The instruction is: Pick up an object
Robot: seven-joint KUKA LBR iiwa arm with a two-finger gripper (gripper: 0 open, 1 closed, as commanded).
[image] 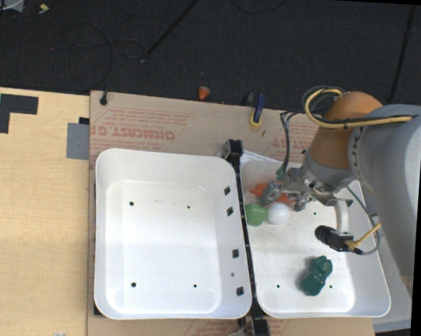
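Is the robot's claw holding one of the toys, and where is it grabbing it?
It cannot be told. The gripper is low among a white ball, a light green ball and orange pieces, but the grip itself is hidden.

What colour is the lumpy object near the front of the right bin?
Dark green: the lumpy object shows plainly in the camera view.
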